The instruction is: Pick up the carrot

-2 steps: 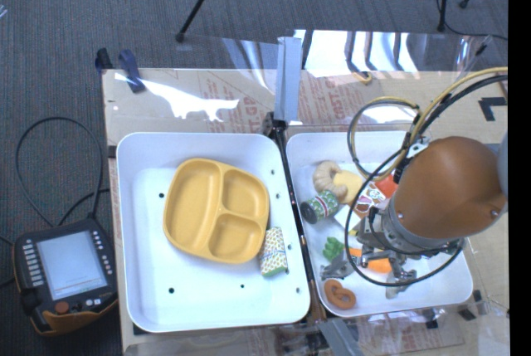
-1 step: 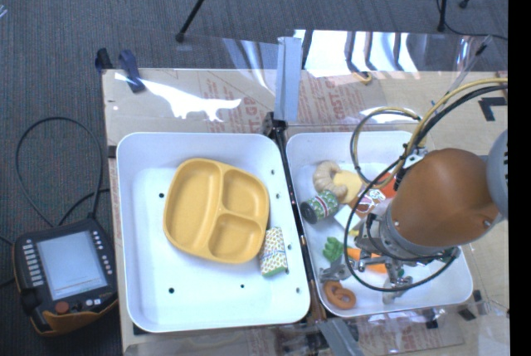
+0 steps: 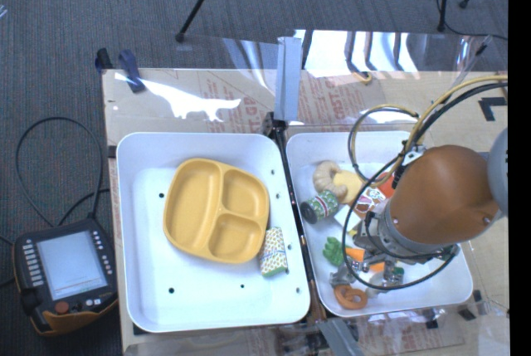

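- We're looking down on two white bins side by side, and the arm [image 3: 440, 197] reaches in from the right, its big orange band hanging over the right bin [image 3: 460, 284].
- Below that band the gripper [image 3: 365, 267] sits low among the clutter in the right bin's near half; its fingers are buried under the wrist and cables, so we cannot tell how far the jaws stand open or whether they have hold of anything.
- The carrot [image 3: 355, 254] shows as a small orange sliver just beside the gripper, with a green piece [image 3: 333, 249] touching it on the left.
- Nearer us, an orange ring [image 3: 351, 296] lies close to the bin's near wall.
- Farther back we see a small can [image 3: 321, 206] lying tilted, a beige lumpy item [image 3: 325, 174] and something yellow [image 3: 353, 182].
- Over in the left bin [image 3: 141, 263], a yellow divided plate [image 3: 217, 211] sits near the middle, with a patterned packet [image 3: 274, 251] touching its near-right corner.
- A handheld pendant [image 3: 62, 267] rests on the floor at far left.
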